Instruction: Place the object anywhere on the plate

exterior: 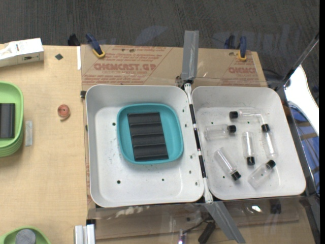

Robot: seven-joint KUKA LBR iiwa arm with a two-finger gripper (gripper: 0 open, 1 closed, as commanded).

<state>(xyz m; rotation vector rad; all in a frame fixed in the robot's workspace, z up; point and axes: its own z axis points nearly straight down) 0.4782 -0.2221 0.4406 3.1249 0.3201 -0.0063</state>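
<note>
vials all in right bin, plate in left bin

i count six vials (248, 146) lying on their sides on the floor of the right bin (284, 187). they are clear cylinders, glass or plastic i cannot tell, each with a small black cap. they are scattered at mixed angles. two lie near the bin's upper middle, roughly level, and two stand near upright in the picture at centre right. two more lie slanted towards the lower edge. none touches the plate; the ridge between the bins separates them from it.

the plate (123, 136) sits in the left bin (101, 177), slightly above that bin's centre. it is teal and smooth, a rounded square with a raised rim. a dark ribbed insert (147, 135) lies flat in its well, with four or five bars running across.

both bins are shallow, white and matte with rounded corners. they show faint scuffs and a few small dark dots on the floors.

behind the bins i see a brown cardboard sheet (132, 65) printed in red, pinned by two blue-and-orange clamps (95, 46). on the pale wood bench (45, 177), left of the bins, there is a stack of green dishes (12, 93) and a small pinkish disc (63, 111).
</note>
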